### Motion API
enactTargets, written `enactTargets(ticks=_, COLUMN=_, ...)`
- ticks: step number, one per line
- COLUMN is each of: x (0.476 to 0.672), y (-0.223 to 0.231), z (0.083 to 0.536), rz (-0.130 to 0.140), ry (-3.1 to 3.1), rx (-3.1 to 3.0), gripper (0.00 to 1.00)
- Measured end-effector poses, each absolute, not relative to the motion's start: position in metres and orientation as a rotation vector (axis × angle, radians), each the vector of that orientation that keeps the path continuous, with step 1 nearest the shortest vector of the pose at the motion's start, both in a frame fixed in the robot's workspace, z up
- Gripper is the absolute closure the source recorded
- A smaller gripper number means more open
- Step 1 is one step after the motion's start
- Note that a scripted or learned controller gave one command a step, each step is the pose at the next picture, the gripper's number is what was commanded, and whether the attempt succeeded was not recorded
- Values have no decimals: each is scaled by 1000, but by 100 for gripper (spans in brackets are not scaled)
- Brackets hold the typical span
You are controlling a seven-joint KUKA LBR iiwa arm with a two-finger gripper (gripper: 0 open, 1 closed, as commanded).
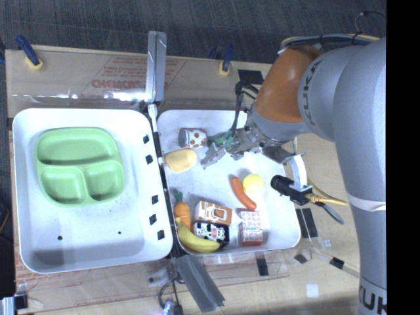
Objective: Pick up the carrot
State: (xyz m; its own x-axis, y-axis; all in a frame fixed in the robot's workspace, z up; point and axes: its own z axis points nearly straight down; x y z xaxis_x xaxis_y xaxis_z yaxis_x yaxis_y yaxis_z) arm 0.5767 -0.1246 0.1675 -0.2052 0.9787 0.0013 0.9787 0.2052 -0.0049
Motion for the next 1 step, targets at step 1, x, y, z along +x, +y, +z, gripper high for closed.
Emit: enactTargets(ticks=1, x=557, y=-111, z=88, rz=3, ry=-2774, rx=-1464, gripper=0)
